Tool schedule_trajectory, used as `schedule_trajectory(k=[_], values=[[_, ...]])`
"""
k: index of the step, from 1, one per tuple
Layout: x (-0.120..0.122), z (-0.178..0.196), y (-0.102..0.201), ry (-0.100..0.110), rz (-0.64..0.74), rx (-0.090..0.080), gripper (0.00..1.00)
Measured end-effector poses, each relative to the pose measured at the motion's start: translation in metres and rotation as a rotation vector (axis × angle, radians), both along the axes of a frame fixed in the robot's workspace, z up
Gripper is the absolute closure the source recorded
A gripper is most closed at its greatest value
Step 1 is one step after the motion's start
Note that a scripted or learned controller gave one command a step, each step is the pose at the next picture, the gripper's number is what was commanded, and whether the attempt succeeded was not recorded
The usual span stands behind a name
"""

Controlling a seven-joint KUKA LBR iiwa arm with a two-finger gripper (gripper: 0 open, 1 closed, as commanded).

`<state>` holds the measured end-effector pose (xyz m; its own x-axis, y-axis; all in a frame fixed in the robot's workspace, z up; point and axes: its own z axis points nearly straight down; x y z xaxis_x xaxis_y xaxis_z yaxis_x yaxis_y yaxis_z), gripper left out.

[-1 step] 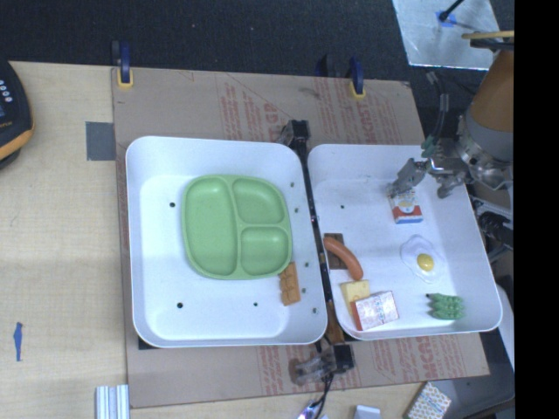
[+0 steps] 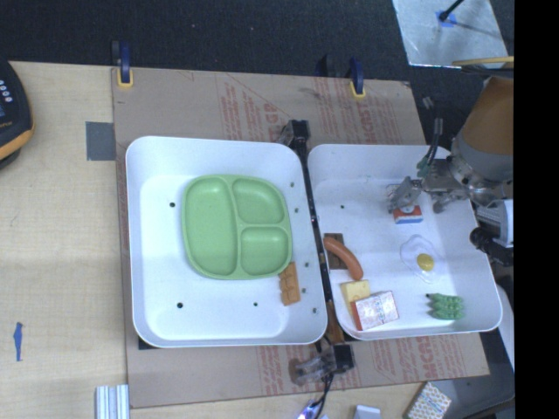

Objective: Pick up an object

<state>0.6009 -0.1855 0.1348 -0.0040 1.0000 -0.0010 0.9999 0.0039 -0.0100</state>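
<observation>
Small red-and-white block [image 2: 407, 214] lies directly beneath the tool [image 2: 404, 195].

Plate [image 2: 236, 226] in left bin [image 2: 148, 260]

Bright even light, perhaps overhead; slightly soft.
</observation>
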Motion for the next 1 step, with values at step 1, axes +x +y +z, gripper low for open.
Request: schedule_trajectory(k=[1], values=[[0.0133, -0.0417, 0.0072, -0.008, 0.002, -0.004, 0.00]])
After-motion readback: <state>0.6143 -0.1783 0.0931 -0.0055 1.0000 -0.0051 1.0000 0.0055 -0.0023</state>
